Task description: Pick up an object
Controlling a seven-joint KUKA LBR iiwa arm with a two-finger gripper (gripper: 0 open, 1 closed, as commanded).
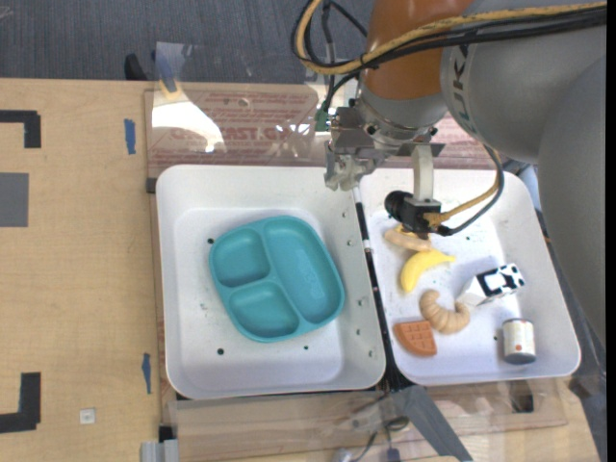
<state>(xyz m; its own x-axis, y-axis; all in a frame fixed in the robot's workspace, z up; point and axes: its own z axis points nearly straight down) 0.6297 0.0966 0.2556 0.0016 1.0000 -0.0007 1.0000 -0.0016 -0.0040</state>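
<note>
My gripper (pixel 343 174) hangs over the far end of the divider between the two bins, above their back rim, with no object seen in it. In the right bin (pixel 539 219) lie a yellow banana (pixel 422 268), a pale tan piece (pixel 408 240) just behind it, a croissant (pixel 446 314), a waffle (pixel 416 338), a black-and-white item (pixel 500 280) and a small silver can (pixel 518 341). All of them sit nearer the front than the gripper and to its right.
A teal divided plate (pixel 277 277) lies in the left bin (pixel 183 258). The grey arm with its orange band (pixel 423 27) and looping cables covers the upper right. A black cable fitting (pixel 409 208) hangs over the back of the right bin.
</note>
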